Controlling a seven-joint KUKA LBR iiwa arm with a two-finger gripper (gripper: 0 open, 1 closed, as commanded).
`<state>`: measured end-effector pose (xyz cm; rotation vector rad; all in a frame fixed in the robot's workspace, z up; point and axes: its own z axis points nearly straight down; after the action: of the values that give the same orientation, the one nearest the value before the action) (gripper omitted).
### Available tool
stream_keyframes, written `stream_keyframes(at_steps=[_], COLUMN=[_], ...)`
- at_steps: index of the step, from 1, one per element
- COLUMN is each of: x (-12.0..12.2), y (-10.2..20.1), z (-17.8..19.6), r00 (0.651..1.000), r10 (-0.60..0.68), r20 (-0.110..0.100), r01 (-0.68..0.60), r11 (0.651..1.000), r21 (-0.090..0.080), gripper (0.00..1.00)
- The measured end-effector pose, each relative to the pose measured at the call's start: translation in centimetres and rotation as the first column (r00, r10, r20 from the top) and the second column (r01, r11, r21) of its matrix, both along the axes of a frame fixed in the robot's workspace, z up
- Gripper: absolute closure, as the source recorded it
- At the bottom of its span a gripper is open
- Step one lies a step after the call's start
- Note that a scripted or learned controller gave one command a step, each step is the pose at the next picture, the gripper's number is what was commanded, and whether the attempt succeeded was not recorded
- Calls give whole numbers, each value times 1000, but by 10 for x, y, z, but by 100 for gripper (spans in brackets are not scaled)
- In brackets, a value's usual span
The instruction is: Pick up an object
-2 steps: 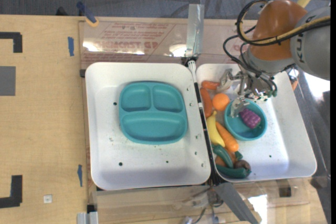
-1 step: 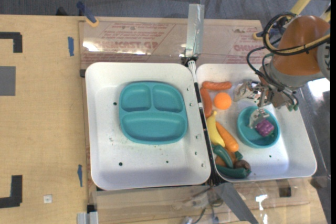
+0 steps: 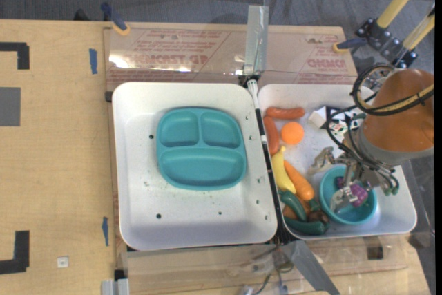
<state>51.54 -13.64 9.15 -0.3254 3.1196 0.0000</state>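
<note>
the arm reached in from the right, its gripper (image 3: 351,191) hanging over the small teal bowl (image 3: 330,202) near the front of the right bin (image 3: 404,217). whether the fingers were spread or pressed together could not be told; cables and metal parts tangled over the bowl, and a small purple thing (image 3: 357,194) showed there, but it was unclear whether that was an object or part of the tool.

the bowl looked the likeliest object to pick. it seemed to be light, stiff plastic with a smooth, rather slippery wall. a grip across the rim, one finger inside and one outside, would probably serve best, since the rounded body offered nothing flat to squeeze.

just beside the bowl to its left lay toy food crowded along the bin's left wall: a yellow banana (image 3: 278,166), an orange carrot (image 3: 298,180), something green (image 3: 295,206), an orange ball (image 3: 293,132) and a reddish sausage (image 3: 284,112). these looked light and hard too, though the round ones would likely roll away from a poor pinch.

the left bin (image 3: 131,148) held a teal divided plate (image 3: 202,148), well apart from the gripper.
</note>
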Motion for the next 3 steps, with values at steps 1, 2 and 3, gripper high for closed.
stream_keyframes(at_steps=[1, 2, 3], x=[84, 33, 89], y=[43, 4, -11], z=[0, -1, -1], r00=[1000, 998, 995], r10=[28, -59, -103], r20=[13, 7, 4], r01=[-28, 59, 103], r11=[1000, 998, 995], r21=[-2, -1, 1], gripper=[0, 0, 0])
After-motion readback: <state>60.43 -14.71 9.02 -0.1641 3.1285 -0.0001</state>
